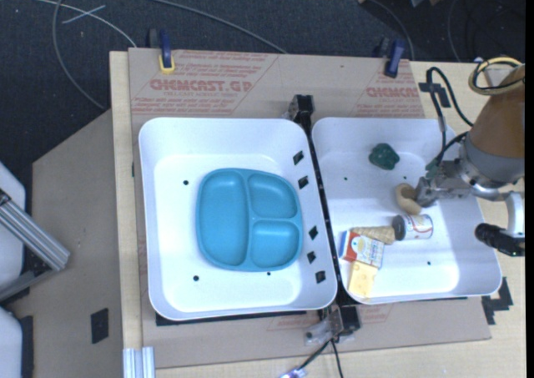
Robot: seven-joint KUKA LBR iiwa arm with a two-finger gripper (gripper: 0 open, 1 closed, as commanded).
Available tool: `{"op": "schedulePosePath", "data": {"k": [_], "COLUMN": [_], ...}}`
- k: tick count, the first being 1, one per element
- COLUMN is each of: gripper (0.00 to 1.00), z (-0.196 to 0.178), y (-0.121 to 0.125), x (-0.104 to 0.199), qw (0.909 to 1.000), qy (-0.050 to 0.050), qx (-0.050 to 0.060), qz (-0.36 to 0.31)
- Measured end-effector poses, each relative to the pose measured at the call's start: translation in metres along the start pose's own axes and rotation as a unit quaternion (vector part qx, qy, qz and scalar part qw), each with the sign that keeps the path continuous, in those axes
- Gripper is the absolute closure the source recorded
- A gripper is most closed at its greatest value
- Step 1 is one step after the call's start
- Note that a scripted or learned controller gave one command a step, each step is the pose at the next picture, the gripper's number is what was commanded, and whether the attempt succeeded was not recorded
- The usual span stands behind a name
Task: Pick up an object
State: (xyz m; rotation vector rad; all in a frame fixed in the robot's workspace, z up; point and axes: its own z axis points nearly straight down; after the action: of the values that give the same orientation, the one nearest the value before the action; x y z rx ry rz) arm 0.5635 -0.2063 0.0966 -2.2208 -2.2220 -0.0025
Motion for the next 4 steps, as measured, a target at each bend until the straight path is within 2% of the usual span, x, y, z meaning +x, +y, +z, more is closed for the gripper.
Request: {"op": "schedulePosePath", "data": {"k": [1, 3, 4], "gripper": [1.0, 1.0, 1.0], "z": [-0.051, -0.168, -0.16], "y": [0.011, -0.003, -0.008], "x": [-0.004, -0.008, 0.054], "qw": [1.0, 1.0, 1.0], "qy": [-0.002, -0.002, 0.001], "qx": [-0.003, -0.003, 0.001], "qz": [0.0, 0.0, -0.003]}}
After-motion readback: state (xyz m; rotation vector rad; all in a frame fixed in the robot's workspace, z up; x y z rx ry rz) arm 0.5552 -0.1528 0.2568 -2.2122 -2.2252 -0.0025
